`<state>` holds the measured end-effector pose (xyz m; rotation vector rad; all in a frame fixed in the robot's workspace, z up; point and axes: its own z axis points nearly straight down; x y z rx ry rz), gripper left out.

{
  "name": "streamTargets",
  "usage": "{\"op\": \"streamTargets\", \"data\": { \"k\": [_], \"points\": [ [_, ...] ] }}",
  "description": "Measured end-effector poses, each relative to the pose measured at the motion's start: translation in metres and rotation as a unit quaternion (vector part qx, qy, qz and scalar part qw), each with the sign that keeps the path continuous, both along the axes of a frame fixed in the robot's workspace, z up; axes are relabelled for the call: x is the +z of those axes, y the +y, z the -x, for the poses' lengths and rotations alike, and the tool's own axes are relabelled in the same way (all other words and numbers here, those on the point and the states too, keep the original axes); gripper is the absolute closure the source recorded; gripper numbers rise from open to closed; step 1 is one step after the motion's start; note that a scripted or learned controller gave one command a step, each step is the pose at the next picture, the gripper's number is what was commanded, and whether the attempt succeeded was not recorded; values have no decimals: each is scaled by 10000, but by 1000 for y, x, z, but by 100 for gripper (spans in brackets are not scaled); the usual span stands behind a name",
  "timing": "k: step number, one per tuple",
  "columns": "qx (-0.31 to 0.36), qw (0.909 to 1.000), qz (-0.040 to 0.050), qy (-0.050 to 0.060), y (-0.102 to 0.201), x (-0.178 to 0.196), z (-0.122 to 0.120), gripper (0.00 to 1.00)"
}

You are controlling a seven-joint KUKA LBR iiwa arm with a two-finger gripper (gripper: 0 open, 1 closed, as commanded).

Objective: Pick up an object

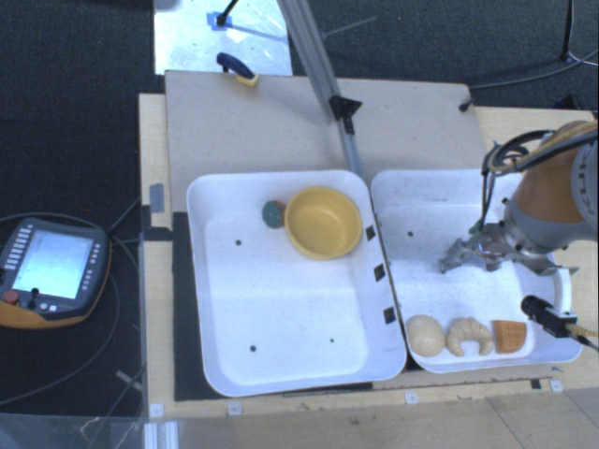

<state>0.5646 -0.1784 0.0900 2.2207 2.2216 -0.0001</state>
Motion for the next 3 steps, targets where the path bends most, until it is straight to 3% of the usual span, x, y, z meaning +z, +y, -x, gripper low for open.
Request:
{"op": "streamTargets", "data": {
  "k": [1,3],
  "points": [
    [-2,10000,1,-10,0,11,-1,100],
    [4,10000,5,-29,1,116,-5,100]
  ]
}}
